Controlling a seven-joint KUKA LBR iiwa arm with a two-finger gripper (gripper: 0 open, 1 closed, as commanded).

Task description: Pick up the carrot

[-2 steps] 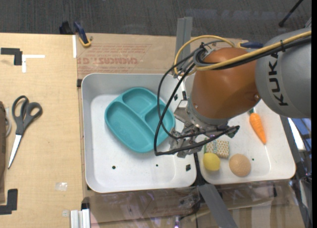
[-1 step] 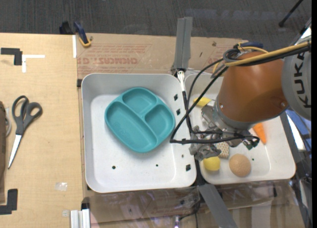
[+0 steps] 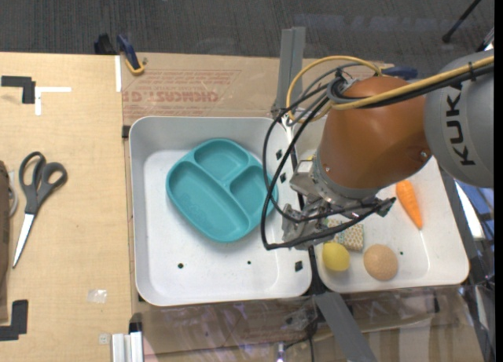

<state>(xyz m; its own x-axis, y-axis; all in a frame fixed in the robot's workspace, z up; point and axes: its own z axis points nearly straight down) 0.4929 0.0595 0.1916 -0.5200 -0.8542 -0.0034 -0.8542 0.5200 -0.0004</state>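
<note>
- Dark carpet runs behind the table [image 3: 63,274], a pale wooden top with a sheet of cardboard [image 3: 196,89] under two white bins set side by side.
- From the left bin's [image 3: 149,266] middle, a teal divided plate [image 3: 216,188] lies tilted toward 1 o'clock, near the shared wall.
- Scissors [image 3: 35,188] lie well apart on the bare wood at 9 o'clock from that bin.
- Inside the right bin [image 3: 440,270], the carrot [image 3: 409,202] lies at 3 o'clock of the end effector [image 3: 314,227], tip pointing toward 5 o'clock, untouched and well apart from it.
- Near the bin's 6 o'clock edge sit a yellow lemon-like fruit [image 3: 336,258], a tan egg-shaped object [image 3: 380,262], and between and above them a speckled block [image 3: 352,236].
- Grey and orange wrist bulk hides the end effector's tips, so I cannot tell how it is set; nothing is visibly held.
- It hangs over the bins' divider, probably because the approach is not yet aimed at the carrot.
</note>
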